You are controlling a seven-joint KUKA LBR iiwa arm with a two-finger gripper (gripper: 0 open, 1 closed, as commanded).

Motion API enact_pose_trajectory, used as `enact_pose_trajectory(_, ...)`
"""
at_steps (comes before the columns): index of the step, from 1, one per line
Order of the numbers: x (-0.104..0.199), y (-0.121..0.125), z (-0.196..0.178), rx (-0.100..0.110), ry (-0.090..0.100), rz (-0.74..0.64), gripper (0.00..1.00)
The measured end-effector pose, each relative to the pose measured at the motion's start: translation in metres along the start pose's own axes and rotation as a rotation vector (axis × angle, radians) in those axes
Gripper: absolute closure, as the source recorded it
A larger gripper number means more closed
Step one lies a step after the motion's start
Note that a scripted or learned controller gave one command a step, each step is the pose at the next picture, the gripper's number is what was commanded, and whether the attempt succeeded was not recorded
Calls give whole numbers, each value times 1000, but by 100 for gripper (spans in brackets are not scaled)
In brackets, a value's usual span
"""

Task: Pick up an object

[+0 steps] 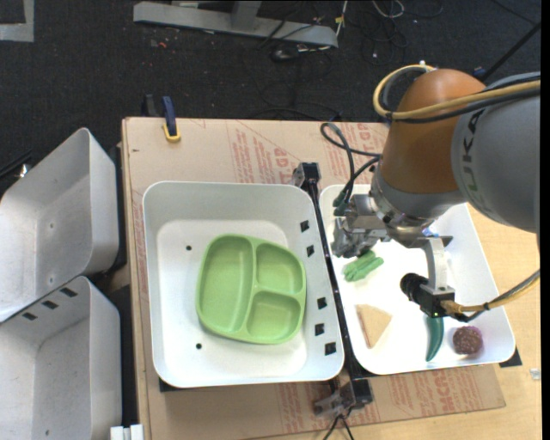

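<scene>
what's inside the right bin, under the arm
In the right bin: a light green piece by the gripper, a tan wedge, a dark green pepper and a dark red ball. The arm covers the bin's far part.

A dark, speckled floor (77, 60) surrounds the bench, darker toward the top. At the top edge lies a grey metal frame (232, 21), with black cables (378, 34) trailing over the floor beside it. The bench is topped with brown cardboard (249, 146) printed with faint red lettering, and a yellow-and-black clamp (170, 119) grips its far left corner. Left of the bench two spare white bins (51, 284) are tilted on edge, one behind the other. The light is even and soft, casting faint shadows.
</scene>
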State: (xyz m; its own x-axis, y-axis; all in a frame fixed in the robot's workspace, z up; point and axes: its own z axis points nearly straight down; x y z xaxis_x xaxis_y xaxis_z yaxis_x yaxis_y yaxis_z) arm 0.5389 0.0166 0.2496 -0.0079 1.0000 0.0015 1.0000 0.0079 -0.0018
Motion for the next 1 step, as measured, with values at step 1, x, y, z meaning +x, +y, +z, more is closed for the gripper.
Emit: enact_pose_trajectory(1,63,-5,12,1,0,0,100)
